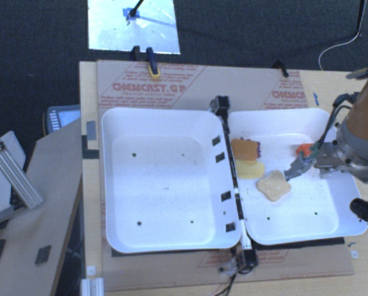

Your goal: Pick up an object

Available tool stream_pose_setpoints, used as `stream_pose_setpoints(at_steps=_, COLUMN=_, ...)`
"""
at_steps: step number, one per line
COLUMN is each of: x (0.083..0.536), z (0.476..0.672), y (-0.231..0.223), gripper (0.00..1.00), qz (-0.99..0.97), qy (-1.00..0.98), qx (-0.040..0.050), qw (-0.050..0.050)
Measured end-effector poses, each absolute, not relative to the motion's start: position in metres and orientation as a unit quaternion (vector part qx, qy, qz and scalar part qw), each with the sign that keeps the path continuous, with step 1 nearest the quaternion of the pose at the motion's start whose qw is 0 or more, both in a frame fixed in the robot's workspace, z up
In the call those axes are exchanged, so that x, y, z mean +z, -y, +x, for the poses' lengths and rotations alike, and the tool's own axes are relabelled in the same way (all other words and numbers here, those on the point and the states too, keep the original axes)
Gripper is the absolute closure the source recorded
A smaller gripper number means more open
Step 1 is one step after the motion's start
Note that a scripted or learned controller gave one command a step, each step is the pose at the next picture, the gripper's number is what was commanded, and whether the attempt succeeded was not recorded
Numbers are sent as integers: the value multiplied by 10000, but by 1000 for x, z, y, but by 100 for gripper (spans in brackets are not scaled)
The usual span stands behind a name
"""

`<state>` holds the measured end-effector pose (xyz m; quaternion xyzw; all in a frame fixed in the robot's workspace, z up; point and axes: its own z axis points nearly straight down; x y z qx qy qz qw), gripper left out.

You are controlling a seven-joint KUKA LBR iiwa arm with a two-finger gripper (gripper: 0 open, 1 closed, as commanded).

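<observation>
1. Bins are seen side by side on the bench: the left bin [165,177] has a bare floor, and the right bin [320,221] holds every loose object.
2. Open floor in the right bin lies along its near edge and near-right corner; the objects are crowded toward the wall shared with the left bin.
3. The gripper [293,170] is reached in over the right rim, low above the floor, its tip just beside the tan piece [273,185]. Whether its fingers are open or closed cannot be told.
4. The tan piece lies flat near the bin's middle, its long axis running slantwise from near-left to far-right.
5. A yellow piece [250,169] touches it on the left, and a brown block [246,149] lies beyond that.
6. An orange object [304,148] is partly hidden behind the arm.
</observation>
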<state>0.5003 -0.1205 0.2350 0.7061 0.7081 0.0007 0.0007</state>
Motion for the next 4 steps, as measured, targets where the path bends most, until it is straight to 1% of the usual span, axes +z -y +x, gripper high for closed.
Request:
stream_pose_setpoints(at_steps=1, x=497, z=508, y=176, gripper=0, qz=7061, qy=-7080, qx=49, qw=108)
stream_pose_setpoints(at_steps=2, x=499, z=508, y=174, gripper=100, qz=7035, qy=-7107, qx=21, qw=46)
stream_pose_setpoints(at_steps=3, x=487, z=538, y=97, gripper=100, qz=7028, qy=-7114, qx=13, qw=5)
stream_pose_setpoints(at_steps=4, x=524, z=545, y=9, gripper=100, qz=7022, qy=-7120, qx=31, qw=16)
